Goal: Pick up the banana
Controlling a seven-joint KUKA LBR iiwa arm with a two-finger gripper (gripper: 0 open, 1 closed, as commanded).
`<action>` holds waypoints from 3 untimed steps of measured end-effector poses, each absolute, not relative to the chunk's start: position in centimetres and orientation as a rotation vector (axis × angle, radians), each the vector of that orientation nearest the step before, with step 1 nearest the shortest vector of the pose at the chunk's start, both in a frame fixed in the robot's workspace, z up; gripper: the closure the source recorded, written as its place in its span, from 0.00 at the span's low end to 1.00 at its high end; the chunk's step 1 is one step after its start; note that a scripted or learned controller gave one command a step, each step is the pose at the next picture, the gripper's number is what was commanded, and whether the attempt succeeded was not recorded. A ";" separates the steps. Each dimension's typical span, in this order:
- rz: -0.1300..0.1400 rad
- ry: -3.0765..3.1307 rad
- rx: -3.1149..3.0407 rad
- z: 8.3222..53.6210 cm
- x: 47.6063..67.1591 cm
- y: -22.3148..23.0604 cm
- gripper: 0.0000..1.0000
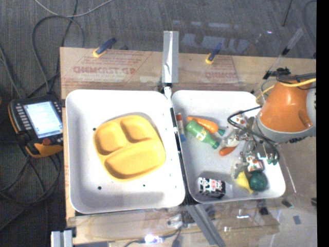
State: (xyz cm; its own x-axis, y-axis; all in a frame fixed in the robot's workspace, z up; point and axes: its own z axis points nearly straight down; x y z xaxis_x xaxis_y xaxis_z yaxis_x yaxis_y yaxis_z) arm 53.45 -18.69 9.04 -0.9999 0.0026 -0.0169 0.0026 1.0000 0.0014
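Observation:
The banana (241, 181) is a small yellow shape near the front right corner of the right bin (193, 176). It lies partly under the gripper and touches a dark green ball (257, 181) on its right. My gripper (248, 162) hangs just above and behind the banana, low over the bin floor, below the orange wrist band (285, 107). Cables and metal parts clutter the gripper, and the banana's far end is hidden by it.
A green bottle (199, 133), an orange carrot (205, 123) and a small orange piece (226, 150) lie in the right bin's back half. A black and white packet (211, 186) sits at its front. The left bin (82, 189) holds a yellow divided plate (130, 147).

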 end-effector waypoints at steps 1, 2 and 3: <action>0.002 3.094 0.421 9.1 49.1 -21.1 0.00; 0.000 3.091 0.416 10.2 49.3 -21.0 1.00; 0.015 2.889 1.238 9.0 50.4 -21.6 1.00</action>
